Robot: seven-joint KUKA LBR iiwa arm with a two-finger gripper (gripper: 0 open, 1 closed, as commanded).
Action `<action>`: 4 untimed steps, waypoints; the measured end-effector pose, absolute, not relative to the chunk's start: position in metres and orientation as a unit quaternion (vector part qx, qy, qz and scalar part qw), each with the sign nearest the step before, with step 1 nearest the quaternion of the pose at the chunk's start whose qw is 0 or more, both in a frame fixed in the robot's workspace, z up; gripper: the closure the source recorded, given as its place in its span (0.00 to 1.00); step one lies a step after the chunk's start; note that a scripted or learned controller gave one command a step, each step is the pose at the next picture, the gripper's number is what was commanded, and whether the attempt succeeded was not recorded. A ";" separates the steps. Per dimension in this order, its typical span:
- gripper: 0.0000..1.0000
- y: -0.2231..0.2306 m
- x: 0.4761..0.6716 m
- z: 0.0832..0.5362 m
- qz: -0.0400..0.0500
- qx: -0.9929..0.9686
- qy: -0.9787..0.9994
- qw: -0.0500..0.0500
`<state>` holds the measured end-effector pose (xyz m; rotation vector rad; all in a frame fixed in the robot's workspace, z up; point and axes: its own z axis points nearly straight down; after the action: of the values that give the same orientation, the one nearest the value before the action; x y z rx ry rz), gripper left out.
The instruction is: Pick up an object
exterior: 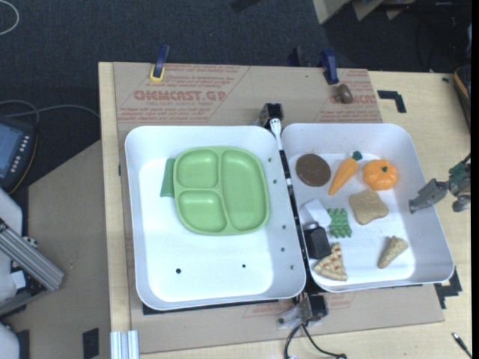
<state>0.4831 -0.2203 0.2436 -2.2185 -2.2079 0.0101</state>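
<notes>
The right bin [430, 238] holds several toy foods: a brown round patty [313, 169], a carrot [344, 174], a small orange pumpkin [379, 175], a bread slice [368, 207], a green leafy piece [339, 221], a pizza slice [331, 262] and a tan wedge [392, 251]. My gripper [443, 199] hangs at that bin's right rim, to the right of the bread slice and below the pumpkin. Its fingers are spread open with nothing between them, and it touches none of the foods.
The left bin [150, 275] holds a green divided plate [221, 190]. A white piece [316, 214] and a black block [317, 239] lie by the divider between the bins. Clamps [158, 64] sit at the board's far edge.
</notes>
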 end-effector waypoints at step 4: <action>0.00 -0.214 0.490 0.086 0.001 -0.707 -0.707 0.003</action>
<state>0.4901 -0.2137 0.0863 -2.2172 -2.2161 0.0028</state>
